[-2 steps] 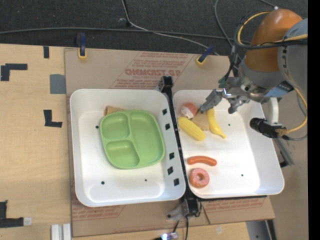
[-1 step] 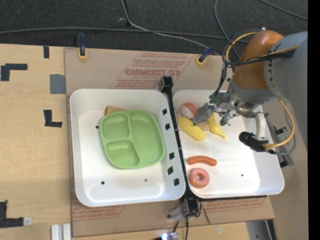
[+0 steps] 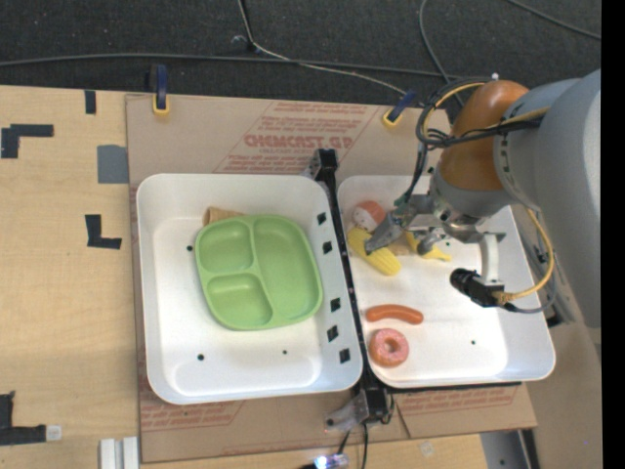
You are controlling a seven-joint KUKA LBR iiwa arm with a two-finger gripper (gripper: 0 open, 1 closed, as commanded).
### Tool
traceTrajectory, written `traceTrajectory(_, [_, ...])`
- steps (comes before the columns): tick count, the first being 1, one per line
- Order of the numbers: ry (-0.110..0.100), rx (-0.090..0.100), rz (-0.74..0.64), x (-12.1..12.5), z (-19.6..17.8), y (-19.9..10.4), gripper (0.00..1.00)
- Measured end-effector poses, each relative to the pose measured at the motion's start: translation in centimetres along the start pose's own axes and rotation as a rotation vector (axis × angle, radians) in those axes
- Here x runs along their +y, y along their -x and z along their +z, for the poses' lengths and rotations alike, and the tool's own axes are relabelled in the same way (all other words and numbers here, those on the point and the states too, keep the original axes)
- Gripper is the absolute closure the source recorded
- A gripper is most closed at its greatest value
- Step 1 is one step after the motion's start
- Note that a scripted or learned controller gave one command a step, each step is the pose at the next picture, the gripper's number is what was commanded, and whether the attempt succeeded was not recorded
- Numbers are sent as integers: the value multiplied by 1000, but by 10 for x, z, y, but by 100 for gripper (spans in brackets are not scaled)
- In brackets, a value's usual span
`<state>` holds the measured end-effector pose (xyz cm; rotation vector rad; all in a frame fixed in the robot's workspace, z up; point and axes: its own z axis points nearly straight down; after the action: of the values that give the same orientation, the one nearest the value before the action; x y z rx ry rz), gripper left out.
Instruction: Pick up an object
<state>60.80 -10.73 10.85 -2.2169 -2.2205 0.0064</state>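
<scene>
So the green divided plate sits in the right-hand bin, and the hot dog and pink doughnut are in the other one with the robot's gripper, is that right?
Not quite. The camera view shows the green divided plate in the left bin, not the right one. The hot dog and pink doughnut lie in the right bin, where the gripper reaches in near a yellow corn cob.

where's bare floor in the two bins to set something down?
Left bin: a strip in front of the green divided plate and its near corners. Right bin: floor right of the hot dog and donut. Crowded: far-left corner by the corn, under the gripper.
</scene>
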Motion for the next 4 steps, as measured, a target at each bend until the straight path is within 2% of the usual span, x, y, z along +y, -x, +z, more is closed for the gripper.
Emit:
traceTrajectory(1, [6, 1, -1, 1, -14, -1, 100])
traceTrajectory(3, [11, -1, 0, 0, -127, -12, 100])
traceTrajectory(4, [9, -1, 0, 1, -167, -12, 100])
